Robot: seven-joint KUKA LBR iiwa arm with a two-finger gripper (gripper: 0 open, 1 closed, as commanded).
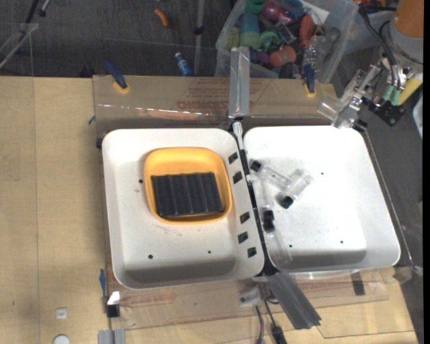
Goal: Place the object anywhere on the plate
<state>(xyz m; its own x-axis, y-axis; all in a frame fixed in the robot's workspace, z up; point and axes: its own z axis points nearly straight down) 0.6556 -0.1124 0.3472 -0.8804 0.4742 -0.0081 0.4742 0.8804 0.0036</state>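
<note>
1. Left bin [127, 255]: one of two shallow white bins, set side by side and meeting at a central divider [245, 201] that carries small black markers.
2. Plate [188, 184]: one yellow-orange plate with rounded corners lies in the upper middle of the left bin. One dark ribbed insert [187, 194] rests flat on it and covers most of its floor. The yellow rim is exposed on all four sides, widest at the far side.
3. Free room, left bin: bare white floor surrounds the plate, with the widest strips at the left and along the near edge.
4. Right bin [336, 228]: holds one transparent object [282, 183] with black end pieces, lying in the upper left part of the bin, near the divider and well apart from the plate. Its outline is hard to resolve, and whether it is one piece or several cannot be determined.
5. Free room, right bin: the right half and the near half of the floor are bare.
6. Arm [410, 20]: enters at the upper right corner, raised beyond the far right corner of the right bin. The gripper [353, 101] sits outside the bin rim. Its finger opening cannot be determined, and nothing is visible in its grasp.
</note>
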